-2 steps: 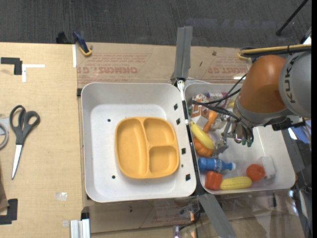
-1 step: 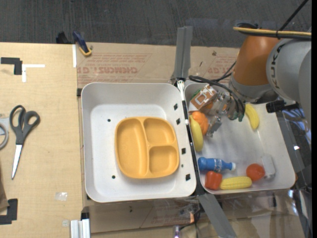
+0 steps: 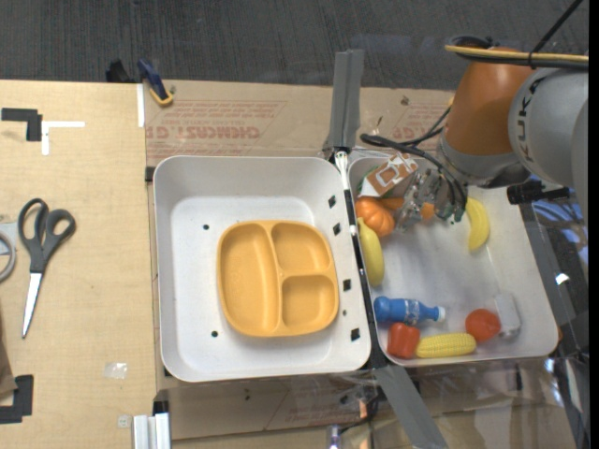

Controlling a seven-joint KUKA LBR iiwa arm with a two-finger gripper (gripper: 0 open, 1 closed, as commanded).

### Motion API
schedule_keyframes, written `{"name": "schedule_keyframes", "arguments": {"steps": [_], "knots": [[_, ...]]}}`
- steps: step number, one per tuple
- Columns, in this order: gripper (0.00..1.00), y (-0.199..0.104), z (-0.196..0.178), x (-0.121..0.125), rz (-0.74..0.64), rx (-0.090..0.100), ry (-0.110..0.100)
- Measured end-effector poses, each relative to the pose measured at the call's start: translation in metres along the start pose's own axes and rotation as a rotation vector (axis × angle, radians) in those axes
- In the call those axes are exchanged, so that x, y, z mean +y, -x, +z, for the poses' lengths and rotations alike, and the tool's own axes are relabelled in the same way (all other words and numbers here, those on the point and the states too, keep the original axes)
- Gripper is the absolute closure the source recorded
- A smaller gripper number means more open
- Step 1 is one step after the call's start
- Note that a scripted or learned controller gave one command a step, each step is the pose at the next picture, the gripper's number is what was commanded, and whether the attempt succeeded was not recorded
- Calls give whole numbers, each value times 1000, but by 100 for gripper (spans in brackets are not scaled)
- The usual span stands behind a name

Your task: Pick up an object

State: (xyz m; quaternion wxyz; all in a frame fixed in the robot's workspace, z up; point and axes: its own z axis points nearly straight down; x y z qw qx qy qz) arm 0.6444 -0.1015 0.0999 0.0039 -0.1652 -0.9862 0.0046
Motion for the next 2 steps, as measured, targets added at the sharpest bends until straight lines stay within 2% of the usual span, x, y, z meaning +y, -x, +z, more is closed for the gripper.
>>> {"name": "schedule_keyframes", "arguments": {"steps": [1, 2], "knots": [[100, -15, -94, 53, 101, -10, 11], [100, -68, -129, 65, 292, -7, 11]]}}
